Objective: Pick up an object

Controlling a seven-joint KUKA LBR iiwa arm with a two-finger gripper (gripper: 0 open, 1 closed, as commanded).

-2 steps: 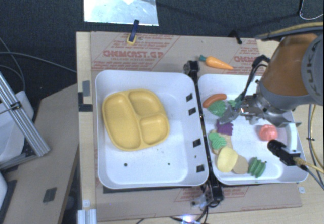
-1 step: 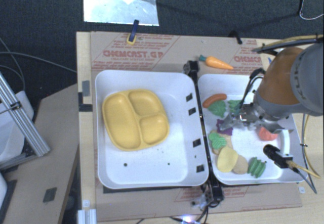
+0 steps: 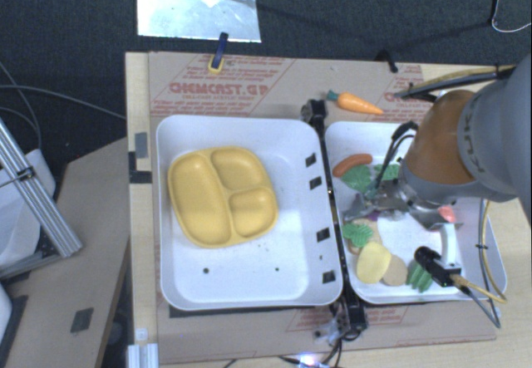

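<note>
Saw a yellow divided plate [image 3: 223,196] in the left bin [image 3: 249,275]. Found toy foods [image 3: 373,261] in the right bin [image 3: 366,140], the gripper [image 3: 371,207] low among them beside a green leafy piece [image 3: 359,177]; could not tell whether open or closed.

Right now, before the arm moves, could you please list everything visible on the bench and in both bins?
Left shallow plastic bin: 1, white, on the bench at the view's left.
Right shallow plastic bin: 1, white, beside it.
Divided plastic plate: 1, yellow, in the left bin.
Toy carrot: 1, orange, on the bench beyond the right bin.
Sausage-shaped toy: 1, red, right bin, far end.
Leafy toy pieces: about 3, green, right bin.
Rounded toy piece: 1, pale yellow, right bin, near end.
Small clip-like object: 1, blue and yellow, bench's far edge.
Robot arm: 1, grey and orange, over the right bin.
Gripper: 1, low among the toys.
</note>
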